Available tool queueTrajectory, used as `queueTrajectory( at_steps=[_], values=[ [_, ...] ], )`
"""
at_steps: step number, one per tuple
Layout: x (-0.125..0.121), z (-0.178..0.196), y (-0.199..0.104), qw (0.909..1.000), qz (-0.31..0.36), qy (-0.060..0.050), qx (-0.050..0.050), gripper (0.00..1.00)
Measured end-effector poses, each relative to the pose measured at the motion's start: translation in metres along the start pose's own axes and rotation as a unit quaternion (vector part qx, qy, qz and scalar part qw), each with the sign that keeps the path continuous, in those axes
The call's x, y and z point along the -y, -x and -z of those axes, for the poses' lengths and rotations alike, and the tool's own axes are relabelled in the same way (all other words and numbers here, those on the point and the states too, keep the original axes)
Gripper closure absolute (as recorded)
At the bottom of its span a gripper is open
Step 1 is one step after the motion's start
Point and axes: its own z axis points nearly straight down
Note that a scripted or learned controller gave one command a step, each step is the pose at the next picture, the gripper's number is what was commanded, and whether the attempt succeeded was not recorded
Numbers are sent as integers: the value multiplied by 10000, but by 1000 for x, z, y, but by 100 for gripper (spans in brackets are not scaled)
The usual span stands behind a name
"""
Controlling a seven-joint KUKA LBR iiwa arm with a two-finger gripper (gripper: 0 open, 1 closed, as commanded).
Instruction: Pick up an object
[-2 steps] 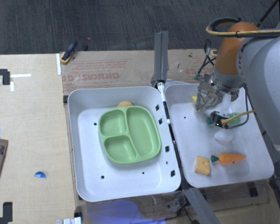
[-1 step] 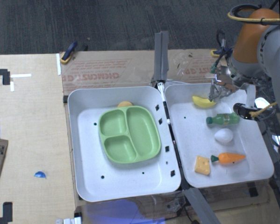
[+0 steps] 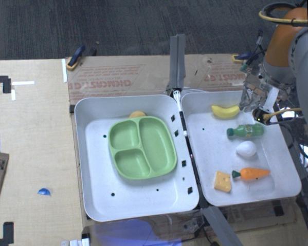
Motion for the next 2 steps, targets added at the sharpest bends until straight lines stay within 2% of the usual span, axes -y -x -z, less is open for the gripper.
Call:
queueTrajectory(
  at_steps=[1, 2],
  values=[
    [43, -58, -53, 9719, 2355, 6, -6, 100],
    [43, -58, -53, 9719, 2353, 7, -5, 0]
  ],
)
